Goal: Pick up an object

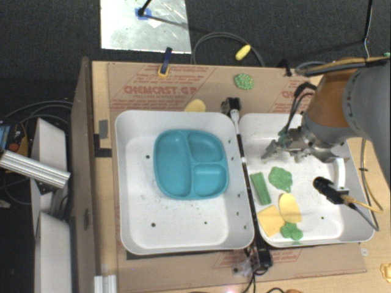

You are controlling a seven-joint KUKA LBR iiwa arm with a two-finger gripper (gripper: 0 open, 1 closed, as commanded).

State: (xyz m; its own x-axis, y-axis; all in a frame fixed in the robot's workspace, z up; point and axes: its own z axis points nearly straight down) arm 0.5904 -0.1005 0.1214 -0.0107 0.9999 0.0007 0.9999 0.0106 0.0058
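Arm [357, 102] cut off at right edge; pincer [287, 145] fingers too blurred to tell spread.

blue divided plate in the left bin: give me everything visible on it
The blue plate is a teal, rounded-square dish that looks like matte plastic, split by raised ridges into three compartments: one large on the left, two smaller on the right. It lies flat and upright near the middle of the left bin, slightly toward the back. All three compartments look bare. Nothing touches it but the bin floor.
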